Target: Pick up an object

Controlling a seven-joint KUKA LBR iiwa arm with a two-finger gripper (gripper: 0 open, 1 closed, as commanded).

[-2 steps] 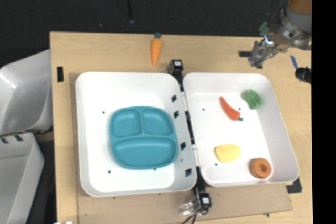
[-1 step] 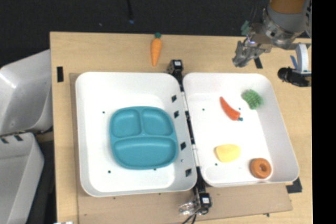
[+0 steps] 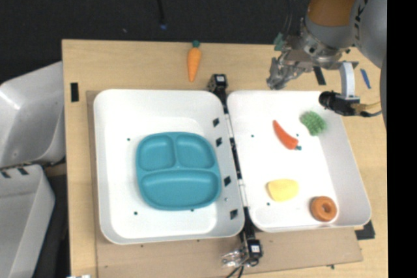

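- Currently, the left bin (image 3: 111, 205) holds a blue divided plate (image 3: 177, 170); a toy carrot (image 3: 193, 60) lies on the bench beyond it.
- Right bin (image 3: 339, 159) holds the candidates: red pepper (image 3: 285, 135), yellow piece (image 3: 282, 190), doughnut (image 3: 323, 208), green piece (image 3: 313, 122).
- Gripper (image 3: 281, 78) hovers above the bin's far edge, grasping nothing; finger spacing cannot be judged. Approach step: descend over one object.

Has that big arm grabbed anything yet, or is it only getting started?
Nothing looks picked yet. The red pepper, green broccoli piece, yellow piece and doughnut all lie in the right bin. The gripper hangs above that bin's far edge, with nothing visible in it. Left to do: move over one item, descend, close and lift.
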